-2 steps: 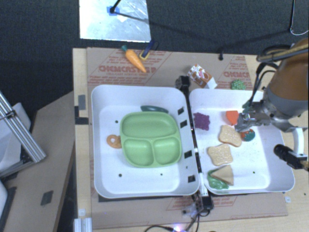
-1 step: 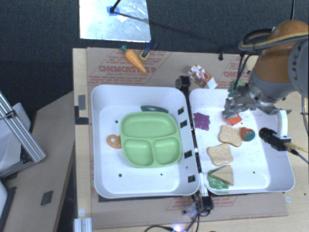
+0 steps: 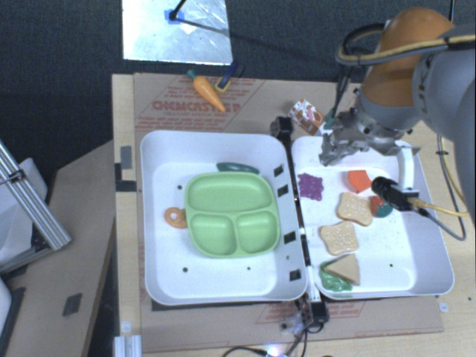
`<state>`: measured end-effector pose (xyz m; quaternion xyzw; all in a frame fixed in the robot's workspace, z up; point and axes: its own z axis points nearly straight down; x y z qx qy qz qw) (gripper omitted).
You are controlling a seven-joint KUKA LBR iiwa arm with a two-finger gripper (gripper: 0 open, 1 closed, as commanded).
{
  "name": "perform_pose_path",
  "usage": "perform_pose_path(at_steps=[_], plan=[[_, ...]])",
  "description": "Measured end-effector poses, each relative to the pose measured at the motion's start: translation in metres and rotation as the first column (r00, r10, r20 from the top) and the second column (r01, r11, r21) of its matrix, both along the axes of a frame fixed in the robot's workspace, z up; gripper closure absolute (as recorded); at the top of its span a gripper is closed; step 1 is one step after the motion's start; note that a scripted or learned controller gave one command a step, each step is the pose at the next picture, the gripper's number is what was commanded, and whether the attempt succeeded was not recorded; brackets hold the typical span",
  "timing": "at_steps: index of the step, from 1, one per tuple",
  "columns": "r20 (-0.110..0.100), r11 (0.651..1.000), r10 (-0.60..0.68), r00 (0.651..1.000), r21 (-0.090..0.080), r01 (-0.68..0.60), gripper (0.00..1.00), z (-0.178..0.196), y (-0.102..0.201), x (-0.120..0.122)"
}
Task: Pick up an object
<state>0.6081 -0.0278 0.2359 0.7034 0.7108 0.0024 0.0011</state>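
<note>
The claw (image 3: 332, 153) hangs over the far left corner of the right shallow white plastic bin (image 3: 431, 270); whether its fingers are spread or shut I cannot tell from this slanted view, and nothing shows between them; nearest candidate is the small purple knobbly grape-cluster toy (image 3: 310, 186), lying just below the claw near the bin's left wall; probably light, rubbery, bumpy, so best pinched across its narrow width from straight above; the wall beside it may crowd one finger; the orange wedge-shaped block (image 3: 358, 180) sits just right of the claw, looks stiff and light, flat faces should give an easy grip; two tan toast-shaped slices (image 3: 355, 208) and (image 3: 339, 237) lie flat mid-bin, thin, likely hard to get under; a tan sandwich triangle with green edge (image 3: 342, 271) lies at the near end; a black cable fitting (image 3: 390, 190) on the arm hangs over the bin's middle; left white bin (image 3: 160, 274) holds a light green divided plastic tray (image 3: 230, 214) and a small orange ring (image 3: 175, 217); an orange toy carrot (image 3: 208, 93) lies well apart on the tabletop (image 3: 82, 199).
</note>
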Motion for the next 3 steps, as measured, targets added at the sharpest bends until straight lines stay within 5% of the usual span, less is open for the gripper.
perform_pose_path(at_steps=[3], plan=[[-0.004, 1.0, -0.005, 1.0, -0.002, 0.005, 1.0, -0.019, 0.016, 0.005]])
